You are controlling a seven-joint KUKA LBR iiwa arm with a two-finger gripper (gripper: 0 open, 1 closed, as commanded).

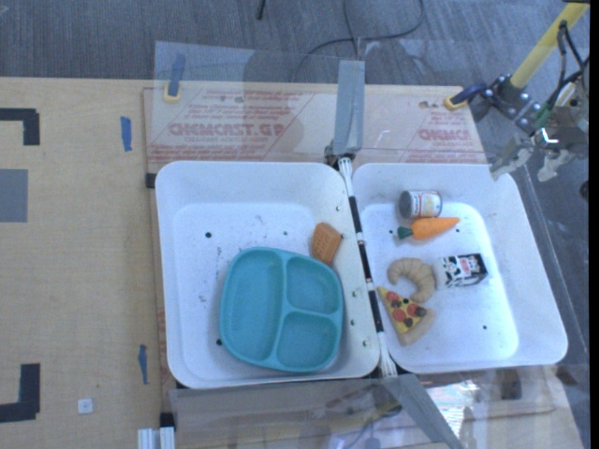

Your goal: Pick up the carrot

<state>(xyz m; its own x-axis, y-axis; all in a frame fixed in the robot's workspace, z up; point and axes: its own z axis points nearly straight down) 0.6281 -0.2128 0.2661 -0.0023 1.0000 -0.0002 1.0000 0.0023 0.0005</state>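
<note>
The carrot (433, 227) lies in the right bin (533, 335), in its far half. It is orange, with its green top pointing left and its tip pointing right. A small silver can (420, 203) lies just behind it, nearly touching. Nothing covers the carrot.
The right bin also holds a croissant (414, 275), a pizza slice (403, 312) and a small black-and-white carton (464, 269). In the left bin (187, 204) are a teal divided plate (283, 311) and a tan cracker (326, 243). Cables and a yellow rod (538, 54) sit beyond the far right corner.
</note>
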